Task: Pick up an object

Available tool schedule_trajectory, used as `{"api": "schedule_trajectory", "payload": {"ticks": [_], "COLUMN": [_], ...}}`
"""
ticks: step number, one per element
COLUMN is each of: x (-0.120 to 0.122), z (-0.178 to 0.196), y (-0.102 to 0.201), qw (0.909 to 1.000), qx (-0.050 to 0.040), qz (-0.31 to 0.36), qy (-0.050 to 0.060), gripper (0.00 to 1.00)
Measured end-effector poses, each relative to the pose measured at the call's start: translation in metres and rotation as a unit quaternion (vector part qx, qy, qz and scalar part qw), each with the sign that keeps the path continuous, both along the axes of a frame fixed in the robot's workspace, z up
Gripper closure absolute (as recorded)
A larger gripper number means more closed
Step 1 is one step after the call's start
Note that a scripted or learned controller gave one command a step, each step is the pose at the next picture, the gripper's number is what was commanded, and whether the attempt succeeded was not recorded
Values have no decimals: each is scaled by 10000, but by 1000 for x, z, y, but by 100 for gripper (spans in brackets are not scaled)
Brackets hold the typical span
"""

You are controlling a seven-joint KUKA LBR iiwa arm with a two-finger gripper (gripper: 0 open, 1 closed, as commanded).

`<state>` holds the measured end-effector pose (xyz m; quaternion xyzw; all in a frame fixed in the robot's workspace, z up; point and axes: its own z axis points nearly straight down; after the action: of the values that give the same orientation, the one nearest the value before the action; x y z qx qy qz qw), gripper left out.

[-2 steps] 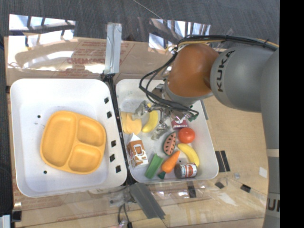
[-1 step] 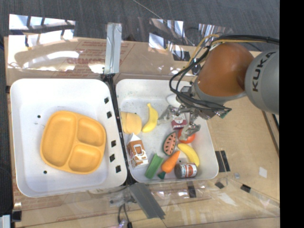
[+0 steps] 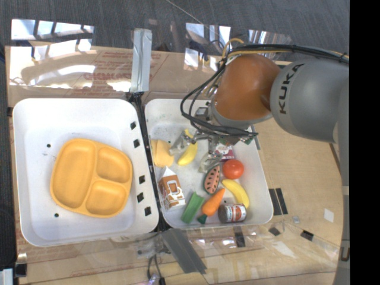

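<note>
Camera view: gripper (image 3: 209, 142) low in right bin (image 3: 261, 177), grip state cannot be told; banana (image 3: 187, 154) just left, long axis slanting toward it.

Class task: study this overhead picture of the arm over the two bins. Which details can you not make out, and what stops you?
1. Gripper, camera view: the orange band and wrist overhang it, so finger state is unreadable.
2. Right bin: its upper right part lies under the arm.
3. Can: label print too small to read.
4. Small carton: its printing is too small to identify.
5. Yellow piece by the divider: shape too vague to name.
</note>
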<state>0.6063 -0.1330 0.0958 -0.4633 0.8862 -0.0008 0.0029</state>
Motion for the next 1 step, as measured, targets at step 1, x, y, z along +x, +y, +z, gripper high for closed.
{"api": "schedule_trajectory", "payload": {"ticks": [1], "x": [1], "z": [11], "y": [0], "qw": [10000], "qx": [-1], "qz": [10], "qy": [-11], "gripper": [100]}}
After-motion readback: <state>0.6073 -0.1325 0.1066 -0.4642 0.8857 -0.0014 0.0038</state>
